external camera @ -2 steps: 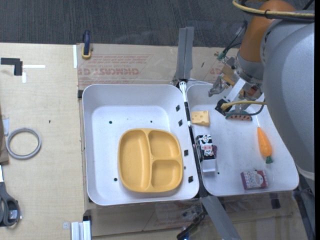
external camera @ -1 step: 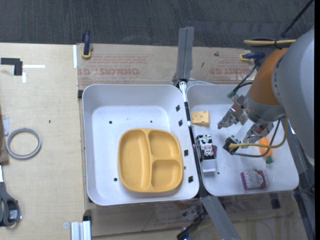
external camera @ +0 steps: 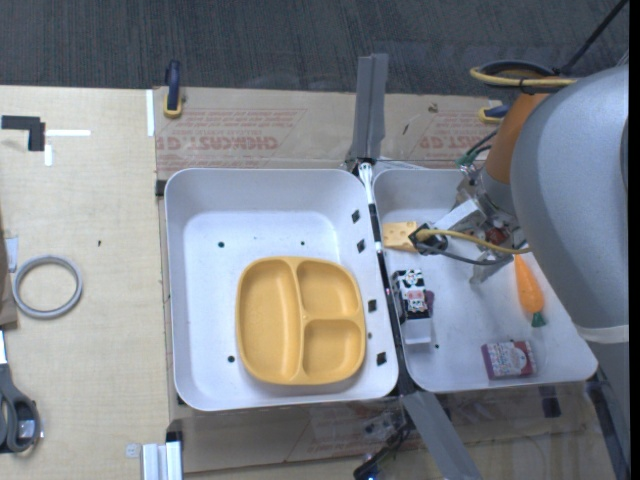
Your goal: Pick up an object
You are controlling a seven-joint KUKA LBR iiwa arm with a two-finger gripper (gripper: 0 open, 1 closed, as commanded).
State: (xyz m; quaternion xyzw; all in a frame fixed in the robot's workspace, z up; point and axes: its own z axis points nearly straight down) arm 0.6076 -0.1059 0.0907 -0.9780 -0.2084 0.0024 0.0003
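Observation:
The right bin holds several small things. A pale yellow wedge lies near its far left corner. A small black-and-white object with a grey end lies along the left wall. An orange carrot rests at the right, and a red packet sits near the front. My gripper hangs low over the far part of this bin, right of the yellow wedge and left of the carrot. I see nothing held in it, and the wrist hides much of it.
The left bin holds a yellow divided plate. The big grey arm covers the right bin's far right side. On the bench at left lie a grey ring and scissors.

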